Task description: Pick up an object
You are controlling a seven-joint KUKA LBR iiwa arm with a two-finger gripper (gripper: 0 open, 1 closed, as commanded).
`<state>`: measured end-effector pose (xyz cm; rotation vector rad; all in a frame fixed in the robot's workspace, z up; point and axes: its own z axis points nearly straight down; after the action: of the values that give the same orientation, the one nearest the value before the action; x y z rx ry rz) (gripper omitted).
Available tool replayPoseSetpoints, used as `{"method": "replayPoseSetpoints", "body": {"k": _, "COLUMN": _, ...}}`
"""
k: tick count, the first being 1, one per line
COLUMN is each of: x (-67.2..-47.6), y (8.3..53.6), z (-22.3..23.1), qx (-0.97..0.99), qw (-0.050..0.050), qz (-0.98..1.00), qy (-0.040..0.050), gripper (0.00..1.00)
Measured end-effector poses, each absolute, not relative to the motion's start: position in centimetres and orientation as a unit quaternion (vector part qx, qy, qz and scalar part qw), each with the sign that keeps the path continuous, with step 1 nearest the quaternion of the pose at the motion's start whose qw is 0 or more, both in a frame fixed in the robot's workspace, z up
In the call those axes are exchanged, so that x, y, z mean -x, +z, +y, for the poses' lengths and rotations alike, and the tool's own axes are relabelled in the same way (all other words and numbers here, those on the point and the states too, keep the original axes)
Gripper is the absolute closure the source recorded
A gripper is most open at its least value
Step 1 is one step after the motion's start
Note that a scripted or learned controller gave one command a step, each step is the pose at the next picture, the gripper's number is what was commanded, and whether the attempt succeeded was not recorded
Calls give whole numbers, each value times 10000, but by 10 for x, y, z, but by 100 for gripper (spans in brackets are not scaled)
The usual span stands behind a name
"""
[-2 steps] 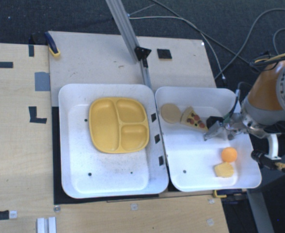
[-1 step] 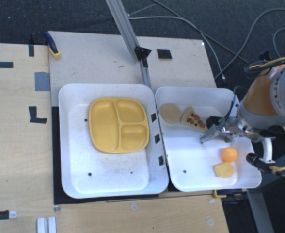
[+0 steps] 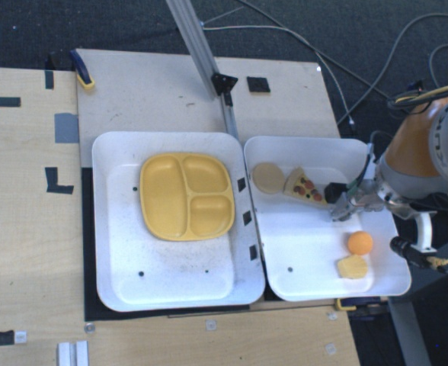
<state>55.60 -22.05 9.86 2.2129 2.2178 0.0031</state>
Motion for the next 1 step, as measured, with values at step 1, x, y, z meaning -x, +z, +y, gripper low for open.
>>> {"method": "replayPoseSetpoints", "body": {"k": 1, "x": -563, "y": 156, "z": -213, "qx": -7062, "qw": 21, "qz": 7080, "qy": 10, "gripper": 100}}
